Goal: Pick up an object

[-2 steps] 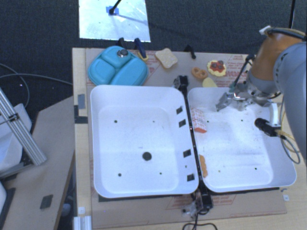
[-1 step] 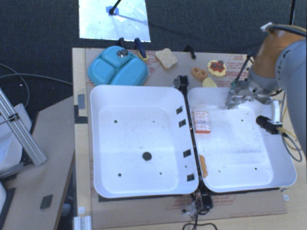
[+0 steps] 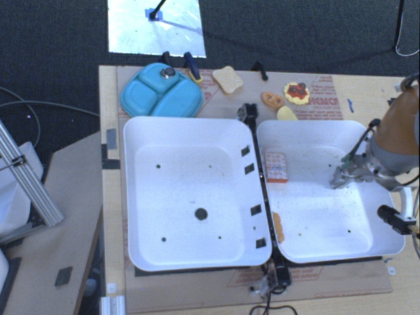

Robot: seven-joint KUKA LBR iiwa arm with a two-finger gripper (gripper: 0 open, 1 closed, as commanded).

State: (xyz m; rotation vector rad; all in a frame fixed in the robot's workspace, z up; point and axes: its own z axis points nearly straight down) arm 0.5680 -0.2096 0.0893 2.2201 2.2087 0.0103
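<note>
Two bins (image 3: 197, 126), perhaps three objects (image 3: 275, 167).

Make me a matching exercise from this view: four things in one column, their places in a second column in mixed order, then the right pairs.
Things:
1. blue divided plate
2. small box with red print
3. dark round disc
4. toast slice

Places:
A. on the floor of the left bin
B. in the right bin, near its left wall
C. on the bench behind the left bin, at its far left corner
D. on the bench behind the bins, right of the blue plate

Pairs: 1-C, 2-B, 3-A, 4-D
</note>
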